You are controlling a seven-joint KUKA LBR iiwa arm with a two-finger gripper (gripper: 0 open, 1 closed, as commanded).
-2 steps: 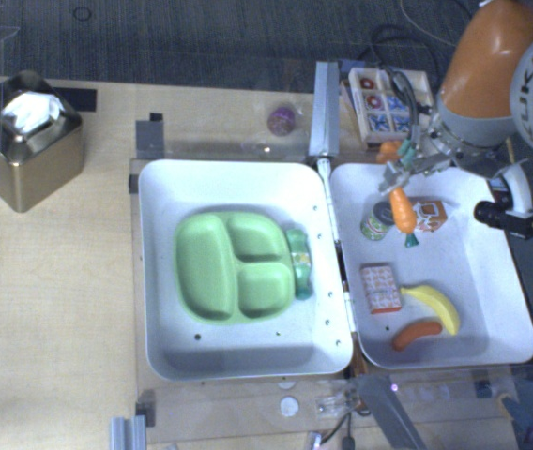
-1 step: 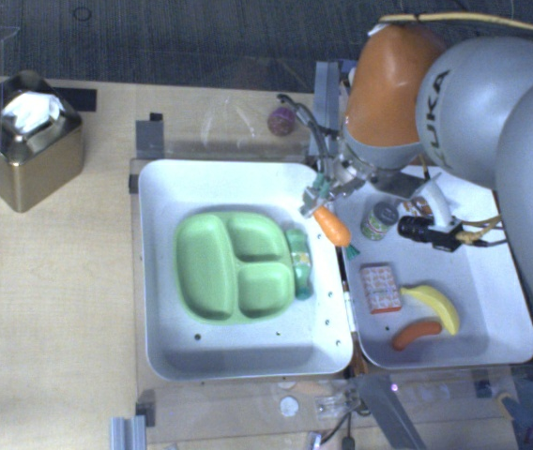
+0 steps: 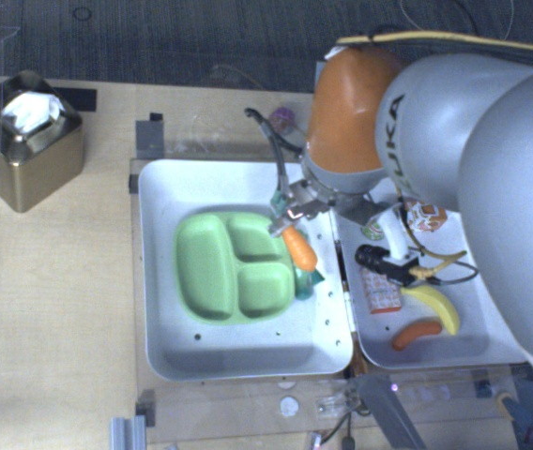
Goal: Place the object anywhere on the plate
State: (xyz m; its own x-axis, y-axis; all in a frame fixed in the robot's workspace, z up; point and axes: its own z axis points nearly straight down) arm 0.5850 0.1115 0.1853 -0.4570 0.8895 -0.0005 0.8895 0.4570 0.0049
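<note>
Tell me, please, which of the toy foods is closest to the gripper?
The orange carrot, right beneath the gripper at the green plate's right edge. The banana and sausage lie in the right bin.

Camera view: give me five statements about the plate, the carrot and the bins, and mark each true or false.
1. The green plate lies in the left bin. True.
2. The plate has three compartments. True.
3. The carrot lies in the middle of the plate's biggest compartment. False: it is at the plate's right edge, just under the gripper.
4. The banana is in the left bin. False: it lies in the right bin, beside a reddish sausage-shaped toy.
5. The arm's orange band is above the bins' far edge in the picture. True.
</note>
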